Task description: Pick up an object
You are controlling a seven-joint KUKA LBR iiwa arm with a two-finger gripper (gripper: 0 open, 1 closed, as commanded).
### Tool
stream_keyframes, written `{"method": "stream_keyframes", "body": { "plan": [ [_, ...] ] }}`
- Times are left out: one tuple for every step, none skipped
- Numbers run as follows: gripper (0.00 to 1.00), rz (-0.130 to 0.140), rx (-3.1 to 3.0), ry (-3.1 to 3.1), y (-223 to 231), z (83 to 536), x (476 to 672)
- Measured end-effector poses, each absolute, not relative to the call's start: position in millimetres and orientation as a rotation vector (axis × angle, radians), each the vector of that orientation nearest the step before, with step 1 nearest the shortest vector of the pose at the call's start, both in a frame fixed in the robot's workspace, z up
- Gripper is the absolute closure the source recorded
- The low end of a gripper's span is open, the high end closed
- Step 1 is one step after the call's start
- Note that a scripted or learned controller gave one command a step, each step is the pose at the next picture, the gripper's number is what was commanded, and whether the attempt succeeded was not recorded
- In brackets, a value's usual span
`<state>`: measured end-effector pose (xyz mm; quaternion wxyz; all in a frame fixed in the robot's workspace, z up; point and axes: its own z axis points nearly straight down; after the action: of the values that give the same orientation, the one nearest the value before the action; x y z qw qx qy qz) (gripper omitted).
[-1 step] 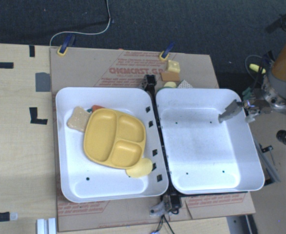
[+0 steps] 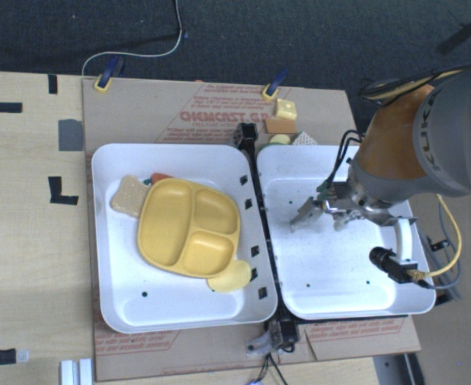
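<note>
A yellow divided plate [image 2: 188, 227] lies in the left bin [image 2: 111, 295]. A tan bread-like slice [image 2: 127, 196] sits at its upper left, with a bit of a red thing [image 2: 161, 177] behind the plate. A pale yellow piece [image 2: 231, 277] rests at the plate's lower right. My gripper [image 2: 323, 215] hangs over the right bin [image 2: 339, 303], its two fingers spread apart with nothing between them. The grey arm with its orange band [image 2: 395, 139] comes in from the right.
Behind the bins on the cardboard lie a yellow-orange block [image 2: 282, 116], a small green round thing [image 2: 278, 140] and a white patterned piece [image 2: 303, 140]. A black clip [image 2: 245, 135] joins the bins at the back. A cable with a black plug [image 2: 389, 263] hangs off the wrist.
</note>
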<state>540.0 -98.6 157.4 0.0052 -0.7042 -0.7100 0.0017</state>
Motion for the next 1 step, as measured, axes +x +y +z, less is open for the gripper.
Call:
{"method": "stream_keyframes", "body": {
  "plan": [
    [0.0, 0.0, -2.23, -2.224, -211.8, 167.2, 600.4]
  ]
}}
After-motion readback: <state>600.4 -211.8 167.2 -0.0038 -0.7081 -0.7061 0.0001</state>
